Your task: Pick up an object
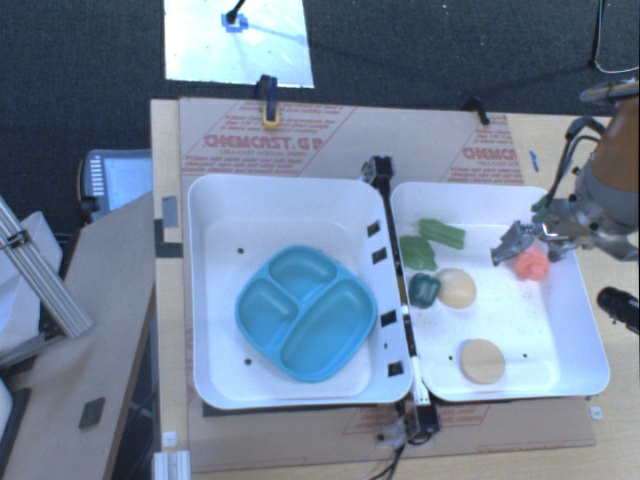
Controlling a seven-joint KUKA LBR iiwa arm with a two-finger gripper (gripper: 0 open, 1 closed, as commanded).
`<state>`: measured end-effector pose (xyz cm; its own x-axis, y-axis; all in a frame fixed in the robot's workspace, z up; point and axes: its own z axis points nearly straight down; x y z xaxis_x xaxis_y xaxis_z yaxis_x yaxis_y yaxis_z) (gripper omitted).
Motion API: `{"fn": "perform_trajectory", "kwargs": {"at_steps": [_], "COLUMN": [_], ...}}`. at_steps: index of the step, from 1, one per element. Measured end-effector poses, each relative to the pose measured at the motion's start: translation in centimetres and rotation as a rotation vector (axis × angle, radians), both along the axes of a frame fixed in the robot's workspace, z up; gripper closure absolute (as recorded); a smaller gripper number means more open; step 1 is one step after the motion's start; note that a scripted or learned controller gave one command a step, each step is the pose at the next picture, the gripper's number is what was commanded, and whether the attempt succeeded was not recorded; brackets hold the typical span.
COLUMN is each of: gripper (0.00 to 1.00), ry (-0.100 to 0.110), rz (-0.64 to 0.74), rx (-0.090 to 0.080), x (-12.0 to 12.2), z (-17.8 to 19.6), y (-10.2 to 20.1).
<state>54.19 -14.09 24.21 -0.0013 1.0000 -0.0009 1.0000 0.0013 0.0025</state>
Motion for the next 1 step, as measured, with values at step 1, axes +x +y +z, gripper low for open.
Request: {"fn": "perform_trajectory", "kwargs": {"at_steps": [1], "gripper": [0.0], "ry": [0.001], "rz": [0.0], "rx": [0.001], "x": [-0.63], "z": [-5.74], "y": [-0.24]}}
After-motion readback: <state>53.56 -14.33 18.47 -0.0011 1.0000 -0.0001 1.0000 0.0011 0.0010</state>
